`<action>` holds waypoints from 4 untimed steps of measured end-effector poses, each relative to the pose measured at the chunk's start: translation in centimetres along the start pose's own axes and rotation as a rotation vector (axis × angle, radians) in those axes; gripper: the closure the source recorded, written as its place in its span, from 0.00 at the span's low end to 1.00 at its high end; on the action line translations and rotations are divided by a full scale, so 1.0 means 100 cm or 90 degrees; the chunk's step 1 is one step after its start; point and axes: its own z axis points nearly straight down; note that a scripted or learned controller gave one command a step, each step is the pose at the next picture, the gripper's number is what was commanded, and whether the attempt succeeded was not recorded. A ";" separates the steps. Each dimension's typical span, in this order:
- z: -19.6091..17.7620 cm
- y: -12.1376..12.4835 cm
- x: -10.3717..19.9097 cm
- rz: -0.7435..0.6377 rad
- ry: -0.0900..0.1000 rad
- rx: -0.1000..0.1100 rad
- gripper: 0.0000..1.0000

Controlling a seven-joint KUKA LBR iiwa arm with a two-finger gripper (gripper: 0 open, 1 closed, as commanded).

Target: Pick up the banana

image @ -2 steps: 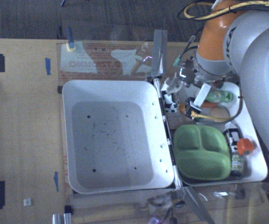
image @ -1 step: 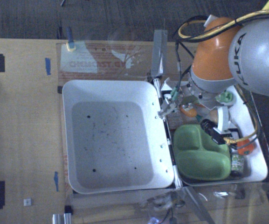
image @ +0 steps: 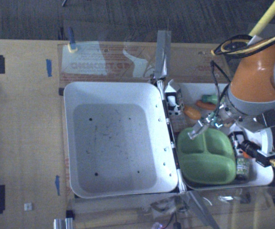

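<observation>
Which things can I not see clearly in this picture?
- Banana: not identifiable; the arm covers part of the right bin.
- Gripper: blurred, finger state unclear.
- Items by the green tray: partly hidden, too small to name.

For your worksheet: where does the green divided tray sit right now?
The green divided tray lies in the right-hand white bin, toward its near side, just right of the divider between the bins, with the gripper over its far edge.
</observation>
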 end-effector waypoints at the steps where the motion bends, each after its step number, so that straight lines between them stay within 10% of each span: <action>1: 0.088 -0.045 -0.008 -0.114 -0.001 -0.002 0.00; 2: 0.092 0.035 -0.043 0.014 -0.005 -0.005 0.00; 3: 0.094 -0.037 -0.019 0.028 -0.005 -0.009 0.00; 4: 0.068 0.035 -0.046 -0.137 0.000 0.001 0.00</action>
